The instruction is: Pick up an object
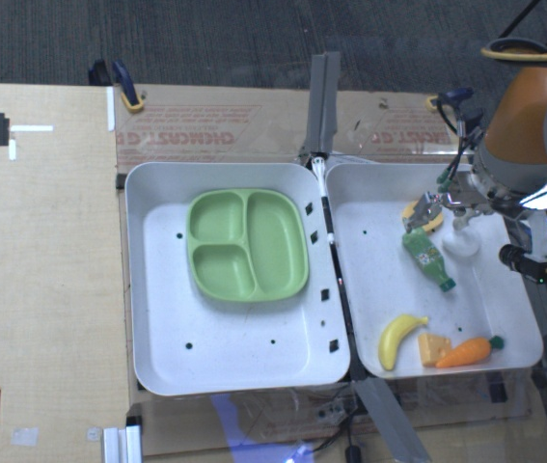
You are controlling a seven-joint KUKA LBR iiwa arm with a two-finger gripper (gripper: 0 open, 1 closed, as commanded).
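You can't see most of the arm point(533, 114), cut off at the right edge, or what the gripper point(434, 210) covers.

You see the gripper point(434, 210) at frame right, over the green bottle point(427, 257); green plate point(248, 245) sits centre-left.

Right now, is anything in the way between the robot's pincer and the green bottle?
Nothing visible. The pincer hangs right above the top end of the green bottle in the right bin; banana and carrot lie farther off.
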